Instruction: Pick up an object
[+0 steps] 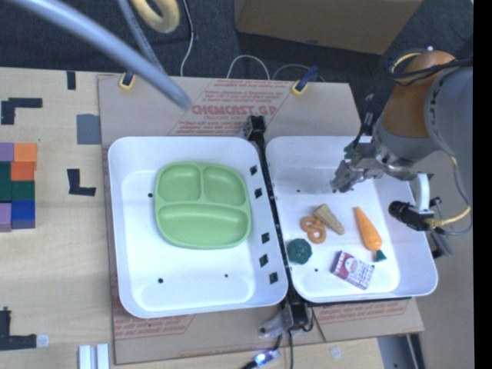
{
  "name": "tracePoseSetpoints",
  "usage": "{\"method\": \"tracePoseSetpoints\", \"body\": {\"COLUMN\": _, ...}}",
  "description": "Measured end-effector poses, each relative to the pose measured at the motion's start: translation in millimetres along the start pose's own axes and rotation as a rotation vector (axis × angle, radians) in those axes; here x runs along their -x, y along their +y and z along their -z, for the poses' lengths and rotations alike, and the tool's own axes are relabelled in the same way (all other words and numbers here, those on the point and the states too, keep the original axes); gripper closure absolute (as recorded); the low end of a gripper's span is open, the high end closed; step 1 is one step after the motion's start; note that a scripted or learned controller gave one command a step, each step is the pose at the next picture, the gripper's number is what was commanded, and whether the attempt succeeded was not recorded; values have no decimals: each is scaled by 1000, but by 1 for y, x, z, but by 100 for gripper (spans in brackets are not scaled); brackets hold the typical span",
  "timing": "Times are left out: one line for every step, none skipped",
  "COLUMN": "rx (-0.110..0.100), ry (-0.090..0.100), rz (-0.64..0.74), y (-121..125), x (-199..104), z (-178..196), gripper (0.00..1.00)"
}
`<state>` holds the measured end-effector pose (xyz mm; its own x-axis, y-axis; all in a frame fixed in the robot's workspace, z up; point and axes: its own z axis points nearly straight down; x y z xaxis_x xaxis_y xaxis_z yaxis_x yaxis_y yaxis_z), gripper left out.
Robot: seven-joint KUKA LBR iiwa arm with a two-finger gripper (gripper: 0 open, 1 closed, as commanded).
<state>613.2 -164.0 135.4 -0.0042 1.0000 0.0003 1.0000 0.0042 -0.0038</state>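
Your gripper (344, 180) hangs over the right bin (400, 283); its finger state is impossible to tell. The nearest object, a carrot (367, 230), lies just below. Centre over it and descend straight.

Even, fairly bright overhead light falls across the frame. The two shallow white plastic bins (192, 302) look almost washed out, with mild glare and only faint, soft shadows. At upper left a grey diagonal bar (84, 29) is blurred and out of focus. Overall sharpness is modest.
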Motion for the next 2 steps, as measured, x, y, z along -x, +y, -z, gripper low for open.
{"method": "tracePoseSetpoints", "body": {"rx": 6, "ry": -1, "rz": -3, "y": -2, "x": 5, "z": 44, "gripper": 100}}
{"method": "tracePoseSetpoints", "body": {"rx": 8, "ry": -2, "rz": -2, "y": -1, "x": 5, "z": 97, "gripper": 100}}
